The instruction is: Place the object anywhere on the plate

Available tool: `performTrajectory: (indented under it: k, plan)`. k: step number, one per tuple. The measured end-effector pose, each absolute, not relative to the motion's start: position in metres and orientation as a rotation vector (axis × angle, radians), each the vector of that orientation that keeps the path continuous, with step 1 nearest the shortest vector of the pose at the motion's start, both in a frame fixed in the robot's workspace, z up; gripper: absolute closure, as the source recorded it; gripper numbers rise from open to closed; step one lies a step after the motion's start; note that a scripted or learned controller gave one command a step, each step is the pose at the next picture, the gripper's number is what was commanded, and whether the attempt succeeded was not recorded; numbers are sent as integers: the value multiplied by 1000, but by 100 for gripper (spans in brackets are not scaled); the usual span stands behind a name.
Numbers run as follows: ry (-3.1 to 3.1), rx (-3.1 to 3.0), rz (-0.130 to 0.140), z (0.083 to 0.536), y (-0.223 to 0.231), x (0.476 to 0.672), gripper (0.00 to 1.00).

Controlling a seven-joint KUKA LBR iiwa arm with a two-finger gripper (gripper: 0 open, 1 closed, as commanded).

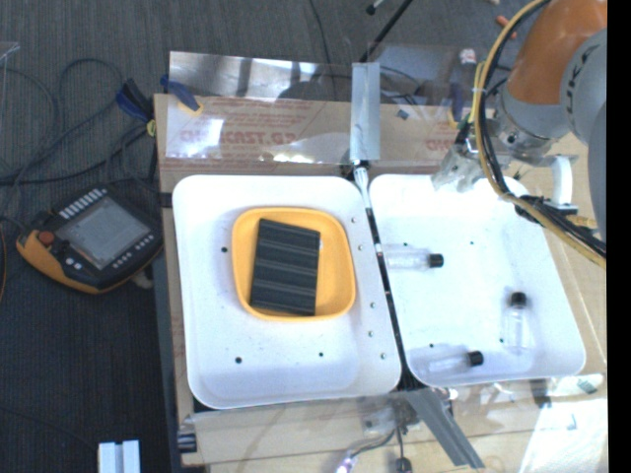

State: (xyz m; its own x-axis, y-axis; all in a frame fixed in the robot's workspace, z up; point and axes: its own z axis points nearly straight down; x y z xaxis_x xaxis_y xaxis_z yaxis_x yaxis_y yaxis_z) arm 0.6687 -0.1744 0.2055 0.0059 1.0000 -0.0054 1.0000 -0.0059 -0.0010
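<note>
Plate [340, 274] and object sit together in the left bin [197, 363]: the plate is a yellow-orange, rounded-square dish resting near the middle of that bin, and on it lies a dark, ribbed rectangular block [286, 266], lengthwise from the far side toward the near side and slightly turned, its whole outline inside the plate's rim. The right bin [463, 304] touches the left one along a shared edge and carries three small clear vials with black caps: one [414, 259] lying near the left wall, one [515, 318] toward the right side, and one [449, 361] lying along the near edge. The arm [557, 47] enters from the upper right, its orange band and grey housing above the far right corner of the right bin, with yellow and black cables looping down beside it. The hand [458, 170] appears as a pale, partly translucent shape just over the far edge of the right bin, well apart from the plate and from the block; whether it is apart or together I cannot tell, since its shape blurs against the white bin. Behind the bins stands a clear-wrapped cardboard panel [256, 131] with red lettering and an upright metal strip [365, 111]. To the left of the tabletop [582, 264], on the dark carpet [59, 382], lies a handheld pendant [94, 239] with a grey screen and an orange edge, its cables trailing across the floor.
</note>
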Motion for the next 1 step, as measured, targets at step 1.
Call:
performTrajectory:
  k: [1]
  plan:
    - [2213, 2225, -7, 206, -174, 669, 0]
